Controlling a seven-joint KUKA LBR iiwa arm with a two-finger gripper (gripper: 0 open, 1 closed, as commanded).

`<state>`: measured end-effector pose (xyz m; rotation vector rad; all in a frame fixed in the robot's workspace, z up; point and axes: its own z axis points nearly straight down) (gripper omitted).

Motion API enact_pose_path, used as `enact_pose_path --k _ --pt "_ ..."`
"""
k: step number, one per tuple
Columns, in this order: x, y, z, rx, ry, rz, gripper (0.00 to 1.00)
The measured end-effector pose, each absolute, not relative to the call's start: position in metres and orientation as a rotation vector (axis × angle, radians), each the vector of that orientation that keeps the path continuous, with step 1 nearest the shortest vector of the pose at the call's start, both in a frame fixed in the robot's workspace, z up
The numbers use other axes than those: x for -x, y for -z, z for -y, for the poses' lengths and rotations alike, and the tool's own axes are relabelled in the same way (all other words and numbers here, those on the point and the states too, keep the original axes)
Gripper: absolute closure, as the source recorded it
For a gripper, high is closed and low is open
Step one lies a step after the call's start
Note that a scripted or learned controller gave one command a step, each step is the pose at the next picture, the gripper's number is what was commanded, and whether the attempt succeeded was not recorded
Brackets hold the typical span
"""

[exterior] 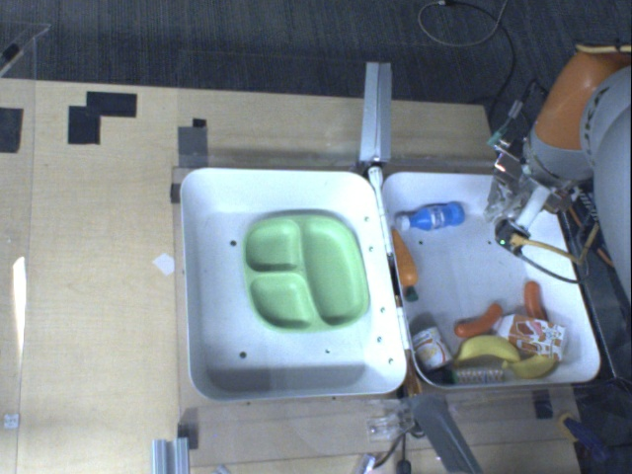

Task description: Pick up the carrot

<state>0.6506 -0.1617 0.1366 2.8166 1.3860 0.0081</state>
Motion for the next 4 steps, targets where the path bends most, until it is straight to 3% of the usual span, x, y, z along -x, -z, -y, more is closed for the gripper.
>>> enact_pose_path --k 1,2,3,4 --pt "-0.633 -0.088 0.192 -2.892 -0.010 -1.219 1.00" --pt "-0.619 -0.088 0.172 -2.932 -0.013 -1.117 1.00" --pt "-0.579 -0.089 0.202 -2.928 -0.010 -1.123 1.00" --pt "-0.593 -0.088 0.202 -3.001 -0.011 -0.919 1.00"
